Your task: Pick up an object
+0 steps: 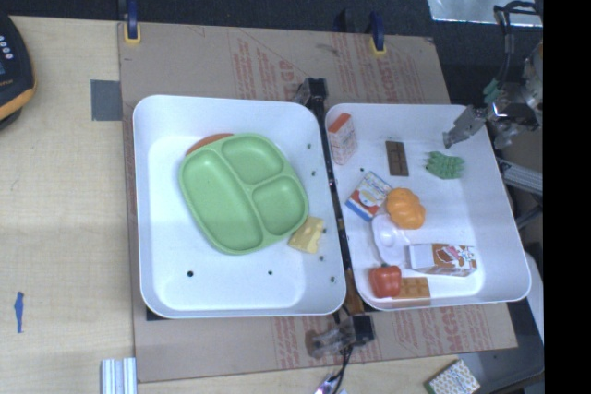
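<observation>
My gripper (464,126) hangs over the far right corner of the right bin (494,198), just above and right of a green toy (445,165); nothing is visibly held. The same bin holds a small orange-and-white carton (343,136), a brown bar (396,158), a blue-and-white packet (369,195), an orange fruit (405,208), a white piece (390,238), a carton lying flat (441,258), a red pepper (386,280) and a tan waffle piece (415,290).
The left bin (166,263) holds a green divided plate (244,192) with an orange-red thing (209,141) peeking out from under it, and a yellow wedge (307,235) by its right wall. A black clip (315,90) sits between the bins at the far edge.
</observation>
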Action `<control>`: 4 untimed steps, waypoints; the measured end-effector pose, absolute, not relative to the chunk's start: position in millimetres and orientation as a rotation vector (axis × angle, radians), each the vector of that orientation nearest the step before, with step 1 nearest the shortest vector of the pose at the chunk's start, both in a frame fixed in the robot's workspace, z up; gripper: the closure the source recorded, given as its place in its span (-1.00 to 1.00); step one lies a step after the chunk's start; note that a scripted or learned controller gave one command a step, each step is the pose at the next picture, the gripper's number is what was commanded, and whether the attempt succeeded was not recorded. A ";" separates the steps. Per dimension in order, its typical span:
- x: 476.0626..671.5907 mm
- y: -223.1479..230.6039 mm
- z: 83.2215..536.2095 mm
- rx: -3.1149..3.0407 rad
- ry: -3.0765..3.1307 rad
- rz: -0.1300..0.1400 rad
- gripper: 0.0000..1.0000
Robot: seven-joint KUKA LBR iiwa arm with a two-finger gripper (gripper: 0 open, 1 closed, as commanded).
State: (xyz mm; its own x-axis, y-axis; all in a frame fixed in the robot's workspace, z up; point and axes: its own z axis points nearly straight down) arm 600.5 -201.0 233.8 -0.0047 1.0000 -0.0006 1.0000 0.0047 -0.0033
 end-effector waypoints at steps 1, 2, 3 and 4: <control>639.7 -150.1 105.8 -2.201 -2.226 0.010 -1.00; 641.4 -154.7 125.2 -2.210 -2.230 0.006 1.00; 641.1 -154.7 124.6 -2.209 -2.230 0.007 -1.00; 656.1 -131.3 90.1 -2.210 -2.227 0.006 -1.00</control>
